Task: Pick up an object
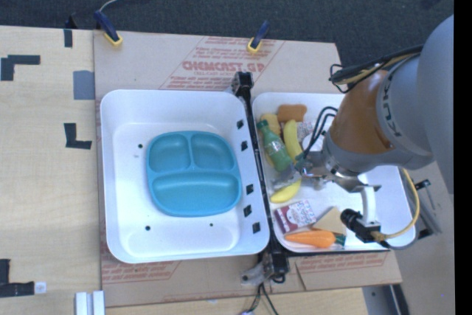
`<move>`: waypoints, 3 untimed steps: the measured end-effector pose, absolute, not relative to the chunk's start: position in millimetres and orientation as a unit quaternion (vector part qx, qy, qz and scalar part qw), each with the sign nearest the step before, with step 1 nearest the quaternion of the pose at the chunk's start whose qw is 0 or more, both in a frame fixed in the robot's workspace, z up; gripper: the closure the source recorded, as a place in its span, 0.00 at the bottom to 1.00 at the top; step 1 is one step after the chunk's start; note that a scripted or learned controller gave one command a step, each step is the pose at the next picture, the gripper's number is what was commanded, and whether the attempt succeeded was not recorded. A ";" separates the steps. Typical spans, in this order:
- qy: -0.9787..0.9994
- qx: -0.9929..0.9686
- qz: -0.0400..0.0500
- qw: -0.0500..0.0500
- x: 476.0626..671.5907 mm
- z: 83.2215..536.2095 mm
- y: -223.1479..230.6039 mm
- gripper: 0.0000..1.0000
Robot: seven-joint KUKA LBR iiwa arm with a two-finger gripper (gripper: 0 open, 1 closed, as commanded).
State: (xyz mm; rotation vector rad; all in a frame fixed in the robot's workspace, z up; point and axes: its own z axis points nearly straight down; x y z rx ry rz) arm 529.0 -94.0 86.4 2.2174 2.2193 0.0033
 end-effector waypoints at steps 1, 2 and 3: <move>0.708 0.707 0.001 0.002 582.7 86.2 -110.2 0.00; 0.708 0.707 0.000 0.002 582.6 95.9 -110.8 1.00; 0.708 0.706 0.000 0.000 577.0 211.0 -49.5 1.00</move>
